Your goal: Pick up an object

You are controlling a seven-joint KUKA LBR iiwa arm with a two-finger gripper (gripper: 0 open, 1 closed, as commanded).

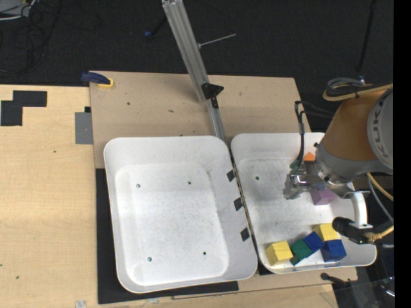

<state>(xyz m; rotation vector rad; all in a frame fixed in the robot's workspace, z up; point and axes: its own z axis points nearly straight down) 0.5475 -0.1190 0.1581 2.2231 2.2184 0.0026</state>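
The right bin holds several small blocks near its front right corner: a yellow block, a green block, a blue block, a second yellow block and a second blue block. A pale purple block lies just right of my gripper, which hangs low over the middle of the right bin. A small orange piece shows beside the wrist. Nothing is visibly between the gripper's tips.
The left bin lies beside the right one, with black clips along the shared edge. A slanted aluminium rail rises behind the bins. A blue and yellow clamp sits at the board's back left corner.
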